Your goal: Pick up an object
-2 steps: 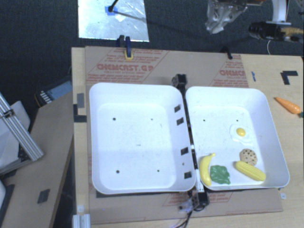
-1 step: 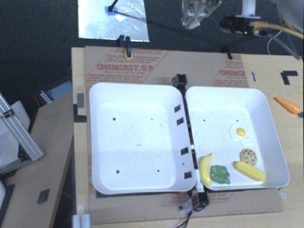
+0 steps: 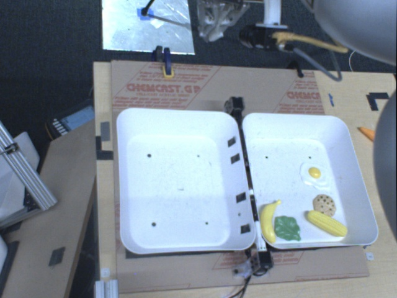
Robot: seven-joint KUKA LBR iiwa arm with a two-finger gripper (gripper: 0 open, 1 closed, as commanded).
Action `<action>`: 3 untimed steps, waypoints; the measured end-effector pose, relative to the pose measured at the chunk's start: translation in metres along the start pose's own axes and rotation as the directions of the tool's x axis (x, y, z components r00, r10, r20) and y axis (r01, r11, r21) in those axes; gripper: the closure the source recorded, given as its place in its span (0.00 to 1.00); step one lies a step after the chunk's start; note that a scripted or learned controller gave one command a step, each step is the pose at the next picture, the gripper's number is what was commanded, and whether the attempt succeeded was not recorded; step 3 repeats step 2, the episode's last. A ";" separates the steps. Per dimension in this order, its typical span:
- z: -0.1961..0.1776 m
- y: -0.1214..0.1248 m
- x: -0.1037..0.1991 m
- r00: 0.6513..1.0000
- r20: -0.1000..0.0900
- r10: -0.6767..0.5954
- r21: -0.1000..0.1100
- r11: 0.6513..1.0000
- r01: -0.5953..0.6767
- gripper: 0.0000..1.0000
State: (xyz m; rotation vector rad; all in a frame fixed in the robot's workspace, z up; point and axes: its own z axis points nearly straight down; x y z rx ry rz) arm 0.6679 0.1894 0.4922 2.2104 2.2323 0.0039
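Hanging over the dark floor beyond the far edge of the bench, the claw (image 3: 218, 18) sits near the top of the view, just right of a shiny silver sheet (image 3: 147, 14). It looks pale and blurred, and I cannot tell whether it is spread or pressed together. Nothing can be seen in its grasp. The grey arm (image 3: 347, 11) bulks large in the top right corner, with a yellowish cable (image 3: 307, 41) running out beside it.

All the things to pick lie well away from the claw, in the near part of the right bin (image 3: 347, 143). A fried egg (image 3: 314, 173) rests nearest the claw of the lot, toward the bin's right side. Just below it in the view is a round brown cookie (image 3: 324, 204), and touching or almost touching the cookie's near edge is a yellow corn cob (image 3: 326, 223), lying at a slant by the bin's near right corner. A banana (image 3: 268, 221) stands curved along the bin's left wall, close to the divide between the two bins. A green leafy piece (image 3: 287, 228) lies right against the banana's right side, between the banana and the corn cob.

The left bin (image 3: 133, 129) sits beside the right one, their walls meeting at a row of dark clips (image 3: 236, 159). Both bins rest on a brown printed board (image 3: 180, 85), with a yellow clamp (image 3: 167, 67) at its far edge.
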 end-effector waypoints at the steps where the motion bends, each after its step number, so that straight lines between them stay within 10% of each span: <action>1: 0.010 0.001 0.046 1.000 0.001 0.004 -0.001 1.000 -0.004 1.00; 2: 0.082 -0.084 0.045 1.000 0.003 0.004 0.008 1.000 -0.004 1.00; 3: 0.082 -0.084 0.045 1.000 0.003 0.004 0.008 1.000 -0.004 1.00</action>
